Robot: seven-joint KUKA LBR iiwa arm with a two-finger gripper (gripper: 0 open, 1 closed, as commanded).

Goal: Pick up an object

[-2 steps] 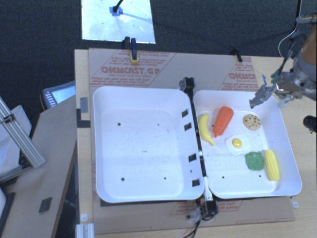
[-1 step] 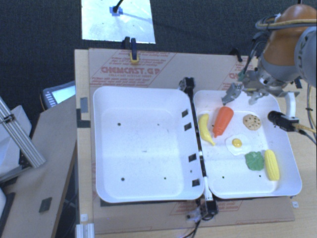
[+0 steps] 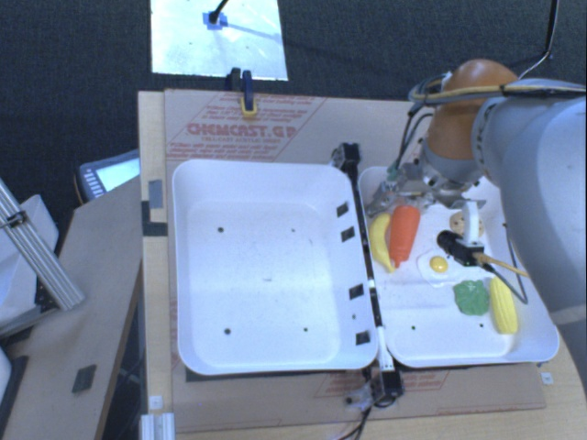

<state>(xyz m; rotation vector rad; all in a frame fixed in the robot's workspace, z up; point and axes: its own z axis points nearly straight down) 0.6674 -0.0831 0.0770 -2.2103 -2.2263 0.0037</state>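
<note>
The grey arm's two-finger gripper (image 3: 396,193), its opening impossible to judge, hangs low in the right-hand shallow white bin (image 3: 459,351), above the top of an orange plastic carrot (image 3: 403,233), apparently lining up a grasp.

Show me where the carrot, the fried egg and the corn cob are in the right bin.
carrot (image 3: 403,234), camera view, on the middle of its orange body.
fried egg (image 3: 437,265), camera view, on the yellow yolk.
corn cob (image 3: 503,305), camera view, on the middle of the yellow cob.
</note>
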